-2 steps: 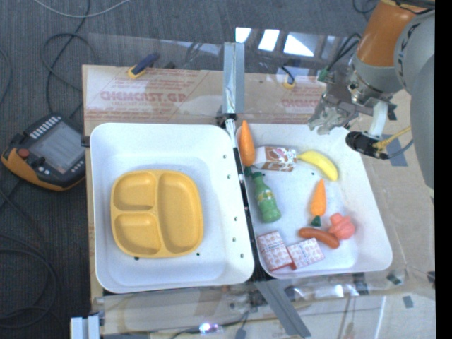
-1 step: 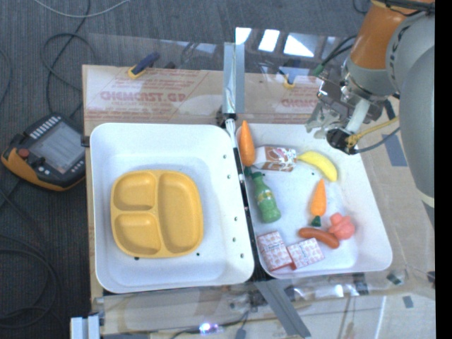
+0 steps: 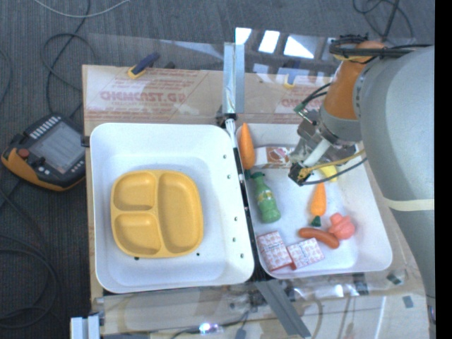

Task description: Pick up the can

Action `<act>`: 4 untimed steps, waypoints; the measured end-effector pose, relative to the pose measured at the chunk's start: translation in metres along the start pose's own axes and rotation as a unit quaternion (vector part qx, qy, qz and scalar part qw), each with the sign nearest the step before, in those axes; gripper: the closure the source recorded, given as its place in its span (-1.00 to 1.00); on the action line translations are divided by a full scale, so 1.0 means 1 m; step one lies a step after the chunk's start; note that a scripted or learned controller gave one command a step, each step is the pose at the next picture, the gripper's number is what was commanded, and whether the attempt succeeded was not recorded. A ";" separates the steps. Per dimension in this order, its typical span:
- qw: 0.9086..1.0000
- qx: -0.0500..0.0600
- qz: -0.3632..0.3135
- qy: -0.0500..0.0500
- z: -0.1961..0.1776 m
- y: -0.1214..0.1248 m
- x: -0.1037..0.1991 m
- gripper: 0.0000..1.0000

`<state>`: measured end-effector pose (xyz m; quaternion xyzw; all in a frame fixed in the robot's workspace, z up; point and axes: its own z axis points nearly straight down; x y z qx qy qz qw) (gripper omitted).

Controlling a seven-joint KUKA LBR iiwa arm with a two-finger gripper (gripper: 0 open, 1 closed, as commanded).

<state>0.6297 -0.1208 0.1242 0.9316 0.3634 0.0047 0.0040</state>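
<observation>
Progress is slight: the gripper (image 3: 299, 173) hangs over the right bin's (image 3: 374, 256) far edge beside the can (image 3: 277, 155), its grip state unclear, nothing lifted.

Table (image 3: 162, 97) up top shows bare brown board, and sitting straight on it, side by side, the left white bin (image 3: 106, 260) and right white bin (image 3: 374, 253), edges touching.

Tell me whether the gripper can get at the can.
Probably yes. The can lies near the right bin's far edge, with the gripper close beside it and nothing between them; the large carrot and green bottle sit on its other side.
</observation>
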 end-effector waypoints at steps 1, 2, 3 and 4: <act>1.000 0.001 0.001 -0.001 0.002 0.000 -0.001 -1.00; 0.998 -0.014 0.067 0.012 0.017 -0.038 -0.022 -1.00; 0.983 0.008 0.183 -0.005 0.016 0.009 0.036 -1.00; 0.984 -0.001 0.180 0.005 -0.003 0.013 0.042 1.00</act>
